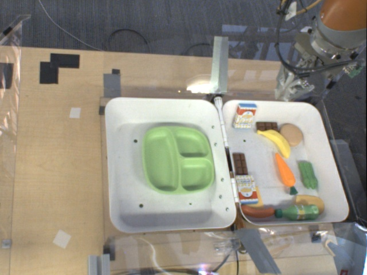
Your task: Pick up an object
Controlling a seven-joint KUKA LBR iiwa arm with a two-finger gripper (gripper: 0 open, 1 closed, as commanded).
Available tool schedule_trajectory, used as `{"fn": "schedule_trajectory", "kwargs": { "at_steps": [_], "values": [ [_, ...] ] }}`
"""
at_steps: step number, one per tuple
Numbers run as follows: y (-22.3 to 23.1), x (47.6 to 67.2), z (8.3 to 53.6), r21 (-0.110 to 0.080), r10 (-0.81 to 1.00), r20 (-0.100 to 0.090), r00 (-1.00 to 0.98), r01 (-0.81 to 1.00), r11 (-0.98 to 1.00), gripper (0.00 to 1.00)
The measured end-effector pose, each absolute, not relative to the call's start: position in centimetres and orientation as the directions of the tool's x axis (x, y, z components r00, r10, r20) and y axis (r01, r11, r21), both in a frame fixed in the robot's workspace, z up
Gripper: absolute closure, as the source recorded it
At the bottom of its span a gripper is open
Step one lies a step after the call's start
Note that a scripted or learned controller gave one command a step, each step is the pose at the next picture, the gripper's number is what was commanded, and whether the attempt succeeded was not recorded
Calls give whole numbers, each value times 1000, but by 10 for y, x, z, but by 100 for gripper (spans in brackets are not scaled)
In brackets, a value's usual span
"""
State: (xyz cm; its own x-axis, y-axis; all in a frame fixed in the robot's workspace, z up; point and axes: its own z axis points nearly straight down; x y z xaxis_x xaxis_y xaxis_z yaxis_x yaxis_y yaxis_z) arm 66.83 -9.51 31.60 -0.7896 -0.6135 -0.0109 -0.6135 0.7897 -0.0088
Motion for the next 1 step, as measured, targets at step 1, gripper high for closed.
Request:
{"fn": "schedule_trajectory", "kwargs": {
  "at_steps": [1],
  "values": [
    [-92,671,330,-14,-615,-23,-788,-615,788,100]
  ]
}}
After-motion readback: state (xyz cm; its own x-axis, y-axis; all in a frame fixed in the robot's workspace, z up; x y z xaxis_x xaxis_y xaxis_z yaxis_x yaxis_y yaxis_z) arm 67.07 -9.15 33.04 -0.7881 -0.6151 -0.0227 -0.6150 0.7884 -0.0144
